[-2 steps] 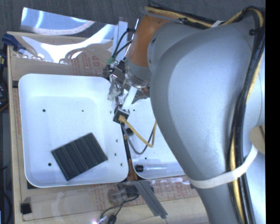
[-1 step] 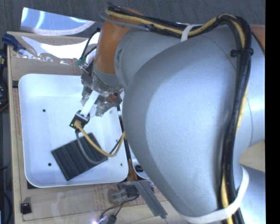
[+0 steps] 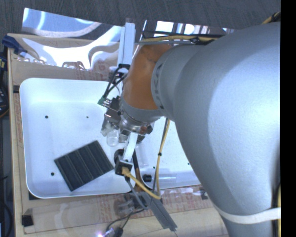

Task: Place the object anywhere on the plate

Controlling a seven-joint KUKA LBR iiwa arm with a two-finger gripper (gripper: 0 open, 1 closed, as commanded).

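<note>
From where I stand, the big grey arm (image 3: 227,117) with its orange band (image 3: 140,80) swings in from the right and covers much of the right side of the counter (image 3: 64,214). Its wrist hangs over the left shallow white bin (image 3: 34,132), near the middle of that bin's right half. Below the orange band sits a cluster of metal fittings and clear plastic parts, and the hand (image 3: 119,138) points down toward the bin floor. I cannot tell how it is set, for the parts there run together with the white floor behind them, and I see nothing that is plainly caught in it.

The dark grey ribbed rectangular plate (image 3: 84,165) lies flat on the bin floor, toward the near left part of the bin, turned at a slant so that its long edges run from lower left to upper right. Its upper right corner comes close to the hand, just left of and below it. The ribs run along its length.

I cannot make out the object that belongs on the plate; a small clear or pale piece shows near the wrist, but it could well be part of the arm's fittings.

Yellow and black cables (image 3: 160,147) trail down from the wrist toward the near edge of the bin. A shiny sheet (image 3: 64,28) lies along the far side of the counter.
</note>
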